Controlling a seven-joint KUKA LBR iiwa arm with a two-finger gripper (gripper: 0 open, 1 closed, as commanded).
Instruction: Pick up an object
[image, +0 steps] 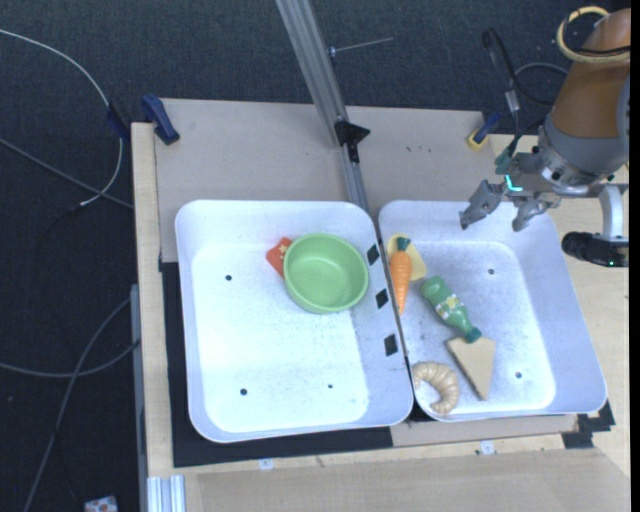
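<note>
So on the left side, the left bin has loads of bare white floor. The only stuff in it sits up near its back right corner: a green bowl, upright, with a small red-orange piece poking out from behind its left rim, touching it as far as I can tell. The front half of that bin is wide open, and so is the left edge.

A slanted metal rail comes down from the top and ends right at the seam between the two bins, so that middle strip is tight.

The right bin is busier along its left wall. A carrot lies lengthwise right against the divider, orange with a green top, resting on a pale yellow piece. Just beside it, a green bottle lies tilted, cap end pointing toward the front right. In front of that there's a tan wedge, looks like a slice of bread or cheese, and a croissant-looking curl jammed into the front left corner, touching the rim. The right half of this bin's floor is bare, plenty of room there.

The gripper hangs over the back edge of the right bin, fingers spread apart with nothing between them, well clear of all the objects.
</note>
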